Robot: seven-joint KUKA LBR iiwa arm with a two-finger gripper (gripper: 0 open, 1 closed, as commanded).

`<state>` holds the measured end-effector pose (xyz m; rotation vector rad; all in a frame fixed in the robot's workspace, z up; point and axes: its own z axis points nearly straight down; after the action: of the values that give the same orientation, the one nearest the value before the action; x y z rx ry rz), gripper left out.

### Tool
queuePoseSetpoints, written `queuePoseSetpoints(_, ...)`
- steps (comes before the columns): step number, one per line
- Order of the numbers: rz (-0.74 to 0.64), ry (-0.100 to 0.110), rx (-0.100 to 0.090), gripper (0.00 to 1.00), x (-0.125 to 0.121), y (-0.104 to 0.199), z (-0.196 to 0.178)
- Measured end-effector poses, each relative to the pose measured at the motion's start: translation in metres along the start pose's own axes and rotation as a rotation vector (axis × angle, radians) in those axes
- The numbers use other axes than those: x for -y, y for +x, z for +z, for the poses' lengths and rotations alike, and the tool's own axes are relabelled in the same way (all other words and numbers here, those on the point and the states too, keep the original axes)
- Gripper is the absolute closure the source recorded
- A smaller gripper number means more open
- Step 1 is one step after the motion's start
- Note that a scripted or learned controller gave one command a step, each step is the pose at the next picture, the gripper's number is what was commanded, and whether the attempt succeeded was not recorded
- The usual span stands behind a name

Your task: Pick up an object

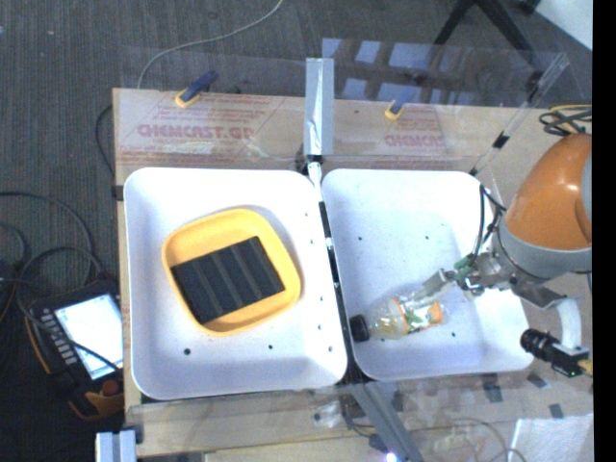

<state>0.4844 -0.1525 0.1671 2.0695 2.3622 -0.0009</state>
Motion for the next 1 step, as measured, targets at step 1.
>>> queuePoseSetpoints(1, -0.024, 0.001, -0.002, 0.00, -0.0025, 0.0235, 0.0468)
